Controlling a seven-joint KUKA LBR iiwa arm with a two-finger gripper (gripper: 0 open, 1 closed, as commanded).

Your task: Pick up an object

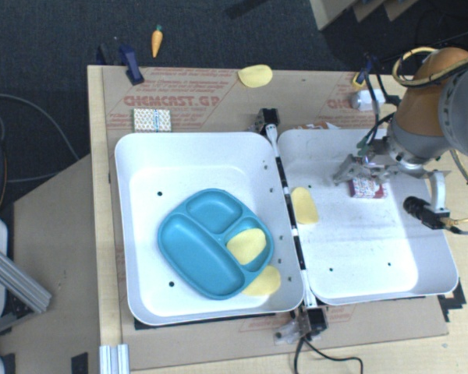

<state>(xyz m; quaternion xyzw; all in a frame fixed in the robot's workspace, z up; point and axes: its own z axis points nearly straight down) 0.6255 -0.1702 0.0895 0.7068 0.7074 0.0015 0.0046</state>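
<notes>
My gripper (366, 171) hangs low over the far part of the right bin (359, 279), at the end of the grey arm with its orange band (441, 65). Directly under it, partly covered, lies a small red-and-white packet (368, 188); I cannot tell whether it is being touched. A pale yellow, bean-shaped piece (303, 206) lies at the right bin's left wall. In the left bin (140, 170) sits a blue divided plate (204, 240) with a yellow piece (247, 244) in one compartment. Another yellow piece (263, 282) pokes out from under the plate's near edge.
A black cable end (421, 211) hangs from the arm over the right bin's right side. On the bench behind the bins lie a yellow piece (255, 75), a patterned packet (152, 119) and a blue clip (130, 65). A toy carrot (157, 41) lies beyond the bench.
</notes>
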